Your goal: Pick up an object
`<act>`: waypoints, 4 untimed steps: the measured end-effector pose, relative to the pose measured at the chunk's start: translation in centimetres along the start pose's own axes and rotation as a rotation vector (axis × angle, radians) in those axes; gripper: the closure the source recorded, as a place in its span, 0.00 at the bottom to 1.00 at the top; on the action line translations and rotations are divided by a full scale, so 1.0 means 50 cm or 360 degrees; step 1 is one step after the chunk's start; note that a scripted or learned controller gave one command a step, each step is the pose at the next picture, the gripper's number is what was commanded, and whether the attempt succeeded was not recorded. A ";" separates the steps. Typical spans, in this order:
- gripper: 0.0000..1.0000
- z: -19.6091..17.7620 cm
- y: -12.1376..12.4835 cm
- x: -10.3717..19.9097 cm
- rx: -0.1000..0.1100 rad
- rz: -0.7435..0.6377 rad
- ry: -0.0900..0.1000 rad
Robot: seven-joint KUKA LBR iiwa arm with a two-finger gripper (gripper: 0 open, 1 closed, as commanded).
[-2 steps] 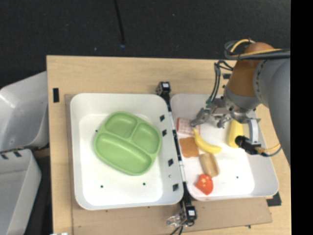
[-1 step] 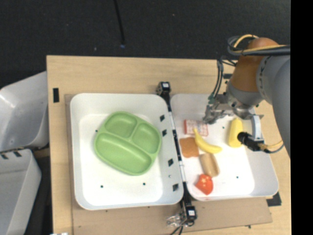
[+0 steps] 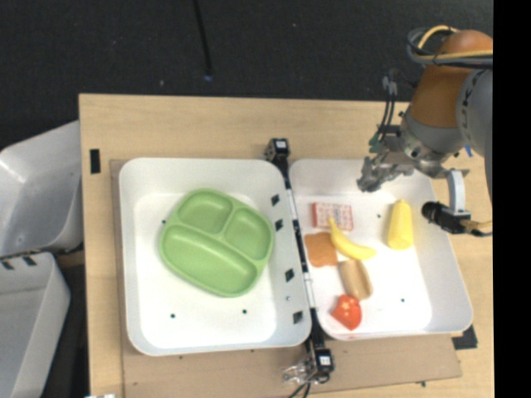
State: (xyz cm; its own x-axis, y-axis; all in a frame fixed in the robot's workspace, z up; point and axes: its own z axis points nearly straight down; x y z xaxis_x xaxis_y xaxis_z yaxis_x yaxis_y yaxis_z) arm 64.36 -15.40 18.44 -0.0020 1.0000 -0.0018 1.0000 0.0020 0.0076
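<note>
In the right bin (image 3: 431, 305) a banana (image 3: 350, 242) lies among a red-and-white packet (image 3: 333, 215), a brown bun (image 3: 320, 249), a hot dog (image 3: 356, 279), a tomato (image 3: 348, 312) and a yellow corn cob (image 3: 400, 224), while the hand (image 3: 371, 178) hovers above the bin's far edge, grip unreadable, and the left bin (image 3: 149, 305) on the counter (image 3: 166, 118) holds a green divided plate (image 3: 216, 240).

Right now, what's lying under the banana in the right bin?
The banana lies across a red-and-white packet and an orange-brown piece. The parts of both beneath it are covered.
</note>
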 end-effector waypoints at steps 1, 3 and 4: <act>1.00 -0.096 -0.009 0.007 0.0002 0.0000 0.0001; 1.00 -0.119 -0.046 0.101 0.0013 -0.0004 0.0002; 1.00 -0.099 -0.095 0.192 0.0014 -0.0003 0.0002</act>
State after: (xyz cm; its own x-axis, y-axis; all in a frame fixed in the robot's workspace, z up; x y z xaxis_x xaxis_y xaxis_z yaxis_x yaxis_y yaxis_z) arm 59.53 -5.78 23.33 -0.0040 1.0000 -0.0004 1.0000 0.0040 -0.0011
